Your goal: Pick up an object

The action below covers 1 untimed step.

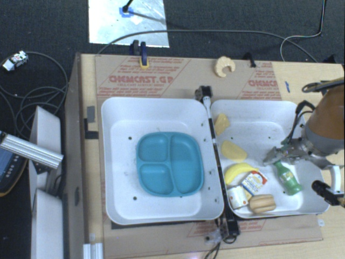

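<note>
The pincer (276, 156) hangs low in the right bin (253, 120) — whether clenched or released, I cannot tell. A green bottle (288, 179) lies just beside it, with a banana (240, 172) nearby — the left bin (121, 120) holds a blue plate (170, 163).

A blue divided plate (170, 163) sits in the left white bin (116, 117). A tan croissant-shaped piece (224, 66) lies on the counter (178, 77) behind the bins.
</note>
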Tool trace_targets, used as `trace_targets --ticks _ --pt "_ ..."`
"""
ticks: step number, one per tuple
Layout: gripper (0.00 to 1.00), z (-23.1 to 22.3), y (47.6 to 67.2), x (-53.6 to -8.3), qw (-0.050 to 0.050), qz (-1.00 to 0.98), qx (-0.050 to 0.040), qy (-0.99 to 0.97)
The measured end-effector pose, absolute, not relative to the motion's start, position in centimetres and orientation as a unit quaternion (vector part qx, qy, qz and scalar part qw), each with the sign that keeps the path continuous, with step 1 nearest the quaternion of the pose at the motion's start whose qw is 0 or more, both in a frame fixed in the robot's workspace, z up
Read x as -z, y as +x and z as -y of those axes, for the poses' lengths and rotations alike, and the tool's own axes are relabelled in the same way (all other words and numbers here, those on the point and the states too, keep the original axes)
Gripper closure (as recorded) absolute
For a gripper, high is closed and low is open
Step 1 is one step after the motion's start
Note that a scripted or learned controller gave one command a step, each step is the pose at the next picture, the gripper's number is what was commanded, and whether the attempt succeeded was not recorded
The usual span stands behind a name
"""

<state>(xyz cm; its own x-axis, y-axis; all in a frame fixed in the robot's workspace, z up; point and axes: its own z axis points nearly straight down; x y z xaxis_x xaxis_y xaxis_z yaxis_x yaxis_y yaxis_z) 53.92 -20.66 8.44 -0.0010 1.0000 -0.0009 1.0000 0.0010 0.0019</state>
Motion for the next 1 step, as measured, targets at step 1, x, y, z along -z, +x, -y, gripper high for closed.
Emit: trace_targets --ticks 1 --pt "1.0 20.67 53.99 -9.5 0.002 -0.708 -0.0008 0.707"
